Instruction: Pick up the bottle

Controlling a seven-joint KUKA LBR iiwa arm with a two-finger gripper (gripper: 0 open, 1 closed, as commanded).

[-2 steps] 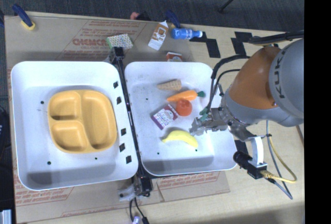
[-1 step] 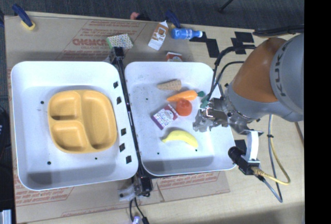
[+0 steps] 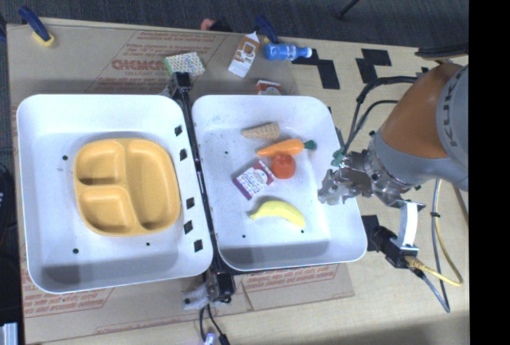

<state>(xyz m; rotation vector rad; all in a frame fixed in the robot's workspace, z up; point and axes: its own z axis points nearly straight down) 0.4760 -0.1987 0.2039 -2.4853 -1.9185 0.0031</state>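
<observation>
The blue bottle (image 3: 285, 52) lies on the counter (image 3: 374, 288) near the top of the frame, beyond the right bin (image 3: 344, 233), while the pincer (image 3: 333, 186) hovers at that bin's right rim, its grip impossible to tell.

A single fixed camera looks down at a slant from above the cardboard-covered bench (image 3: 159, 68), taking in both shallow white plastic bins (image 3: 48, 256) across the middle of the frame, dark carpet along the top edge, and the grey-and-orange arm (image 3: 422, 132) entering at the right
</observation>
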